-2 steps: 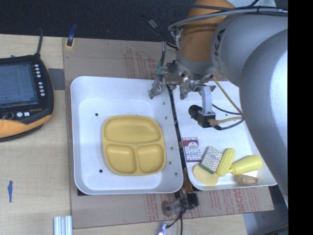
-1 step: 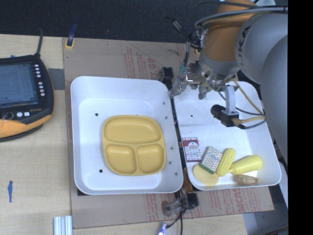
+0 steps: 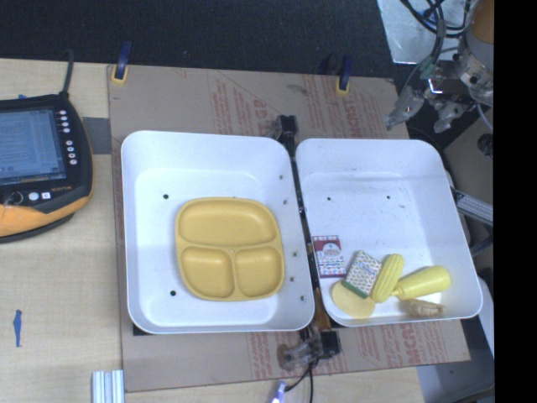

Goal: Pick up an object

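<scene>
The table [image 3: 50, 309] carries a brown cardboard sheet [image 3: 218, 99], and on that sheet sit two shallow white bins side by side. Taking the left bin [image 3: 143, 166] as the landmark: a yellow divided tray [image 3: 228, 248] with three compartments lies flat in its middle, nearer its front wall. The right bin [image 3: 377, 170] touches the left bin's right wall. To the left of the left bin, on the bare table, rests a black and orange control pendant [image 3: 38, 166] with a lit screen. Far to the right of the left bin and behind the right bin's back corner, the claw [image 3: 419, 99] hangs above the cardboard with nothing between its fingers; whether they are apart or together I cannot tell.

The small objects all lie in the right bin's front part. Just beside the left bin's right wall is a small red and white box [image 3: 328, 255]. Further right come a green and white packet [image 3: 362, 273], a yellow round slice [image 3: 352, 300] under its front edge, a toy corn cob [image 3: 386, 277], a yellow bottle-shaped toy [image 3: 424, 281] and a small tan piece [image 3: 422, 308].
</scene>
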